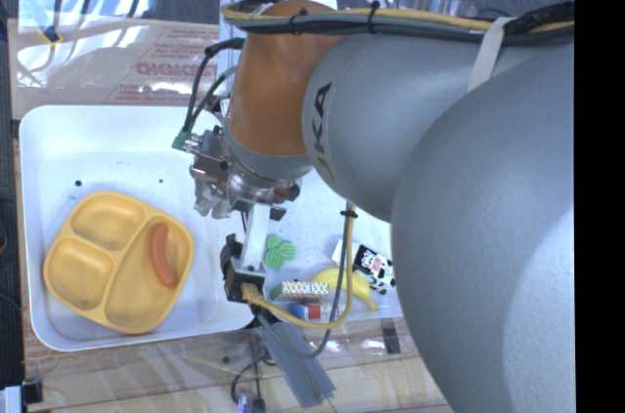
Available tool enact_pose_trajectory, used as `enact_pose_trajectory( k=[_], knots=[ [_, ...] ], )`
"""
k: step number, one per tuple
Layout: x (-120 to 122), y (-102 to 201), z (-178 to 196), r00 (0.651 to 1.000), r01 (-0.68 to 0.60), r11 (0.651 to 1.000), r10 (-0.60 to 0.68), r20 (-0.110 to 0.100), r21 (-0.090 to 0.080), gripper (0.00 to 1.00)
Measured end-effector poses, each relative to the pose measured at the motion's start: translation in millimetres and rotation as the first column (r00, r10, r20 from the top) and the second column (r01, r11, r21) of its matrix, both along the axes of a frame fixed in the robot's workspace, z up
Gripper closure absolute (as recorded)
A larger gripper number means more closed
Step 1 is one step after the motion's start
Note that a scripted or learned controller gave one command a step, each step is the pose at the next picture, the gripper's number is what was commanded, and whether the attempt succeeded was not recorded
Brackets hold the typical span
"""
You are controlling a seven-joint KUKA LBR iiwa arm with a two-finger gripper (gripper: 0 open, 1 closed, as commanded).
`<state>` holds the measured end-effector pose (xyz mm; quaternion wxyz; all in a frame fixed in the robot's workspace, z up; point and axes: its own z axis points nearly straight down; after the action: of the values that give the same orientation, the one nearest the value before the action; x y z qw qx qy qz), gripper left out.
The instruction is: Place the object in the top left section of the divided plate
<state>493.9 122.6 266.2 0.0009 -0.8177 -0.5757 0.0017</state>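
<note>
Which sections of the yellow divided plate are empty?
The two smaller sections on the left of the divided plate are empty; the large right section holds an orange sausage.

this looks like a robot lab, not a home. a big grey robot arm [439, 157] with cables [391, 19] tied on it hangs over white bins [39, 138] on a bench. toy food sits there, like a toy banana [344, 287] and a yellow divided plate [115, 261].
</note>
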Motion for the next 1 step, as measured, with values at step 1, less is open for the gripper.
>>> enact_pose_trajectory(
  k=[1],
  knots=[
    [11.3,47.3,-115.1,0.996,-0.086,0.996,0.086,-0.005,-0.001,1.0]
  ],
)
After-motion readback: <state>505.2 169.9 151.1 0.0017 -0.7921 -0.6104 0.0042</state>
